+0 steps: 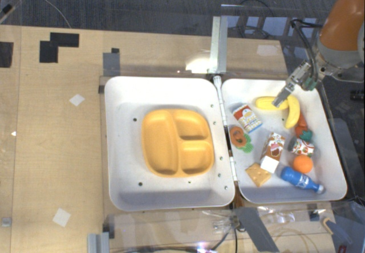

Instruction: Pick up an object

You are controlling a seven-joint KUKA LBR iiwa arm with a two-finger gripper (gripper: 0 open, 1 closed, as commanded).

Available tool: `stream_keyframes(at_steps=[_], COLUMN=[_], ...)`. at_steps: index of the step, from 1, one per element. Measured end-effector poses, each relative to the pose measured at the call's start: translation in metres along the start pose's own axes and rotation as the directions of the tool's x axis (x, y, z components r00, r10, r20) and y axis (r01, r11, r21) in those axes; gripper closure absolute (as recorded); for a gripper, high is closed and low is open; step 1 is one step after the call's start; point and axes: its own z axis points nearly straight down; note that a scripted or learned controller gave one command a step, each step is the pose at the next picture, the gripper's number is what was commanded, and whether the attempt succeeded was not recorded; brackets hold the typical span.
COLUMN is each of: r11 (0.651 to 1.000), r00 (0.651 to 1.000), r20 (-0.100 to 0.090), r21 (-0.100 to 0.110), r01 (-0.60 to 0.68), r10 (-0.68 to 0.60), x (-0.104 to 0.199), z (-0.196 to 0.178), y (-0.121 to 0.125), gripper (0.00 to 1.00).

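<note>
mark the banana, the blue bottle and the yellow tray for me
banana (pixel 292 114): camera view, right bin, on the lower half of its curve.
blue bottle (pixel 296 178): camera view, right bin near the front, on its blue body.
yellow tray (pixel 177 141): camera view, left bin, on the ridge between its compartments.

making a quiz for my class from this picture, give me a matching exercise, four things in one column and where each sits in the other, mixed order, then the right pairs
Things:
1. yellow divided tray
2. banana
3. blue bottle
4. orange ball

Places:
A. near front edge of right bin, lying on its side
B. middle of left bin
C. just behind the blue bottle
D. back of right bin, by the gripper

Pairs: 1-B, 2-D, 3-A, 4-C
</note>
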Motion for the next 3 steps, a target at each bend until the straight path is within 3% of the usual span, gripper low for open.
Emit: stream_keyframes(at_steps=[1,2,3], r11=[0.937,0.878,0.781], r00=[0.937,0.878,0.781], r20=[-0.01,0.0,-0.005], r21=[0.012,0.007,0.009], r01=[-0.349,-0.478,-0.625], r10=[0.349,0.478,0.625], x=[-0.005,0.004,0.007], z=[0.072,0.1,0.103], y=[-0.005,0.029,0.032], gripper=[0.0,0.0,0.0])
